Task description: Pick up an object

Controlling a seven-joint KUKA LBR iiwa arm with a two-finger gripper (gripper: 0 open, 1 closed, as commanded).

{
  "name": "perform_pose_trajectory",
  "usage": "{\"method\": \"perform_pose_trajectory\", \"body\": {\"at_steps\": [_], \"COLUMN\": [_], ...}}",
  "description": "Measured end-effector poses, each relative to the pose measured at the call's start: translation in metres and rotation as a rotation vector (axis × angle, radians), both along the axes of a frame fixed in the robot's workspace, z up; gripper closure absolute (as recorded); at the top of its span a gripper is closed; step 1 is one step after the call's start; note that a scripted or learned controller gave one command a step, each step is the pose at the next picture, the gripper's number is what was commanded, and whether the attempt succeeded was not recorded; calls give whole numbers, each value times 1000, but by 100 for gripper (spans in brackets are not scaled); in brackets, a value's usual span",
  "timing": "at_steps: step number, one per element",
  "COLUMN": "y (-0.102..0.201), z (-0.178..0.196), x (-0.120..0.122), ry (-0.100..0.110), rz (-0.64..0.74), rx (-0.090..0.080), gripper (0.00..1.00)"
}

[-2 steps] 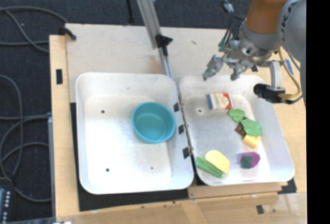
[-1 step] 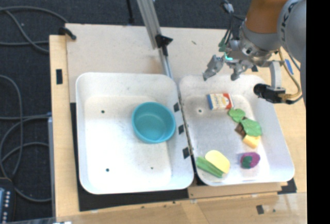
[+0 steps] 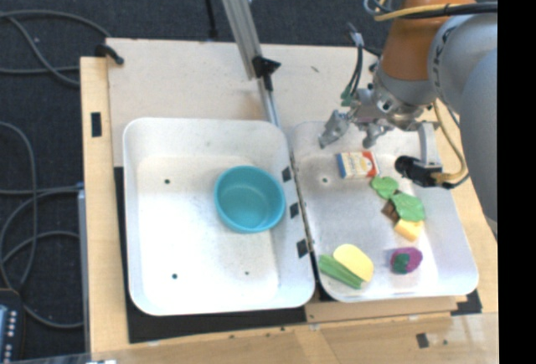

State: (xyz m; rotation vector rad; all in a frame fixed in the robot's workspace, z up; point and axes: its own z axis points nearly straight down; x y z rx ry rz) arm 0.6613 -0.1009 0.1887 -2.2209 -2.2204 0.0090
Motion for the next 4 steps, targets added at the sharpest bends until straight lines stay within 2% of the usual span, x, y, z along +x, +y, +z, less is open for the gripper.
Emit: {"method": "perform_pose_trajectory", "body": {"at_steps": [2, 3, 4], "y": [-4, -4, -12], "z": [-85, -71, -20], "x": [2, 4, 10], "ry": [-11, -16, -11], "rz": [-3, -6, 0], "rx": [-4, -1, 3], "gripper": [0, 100, 100]}}
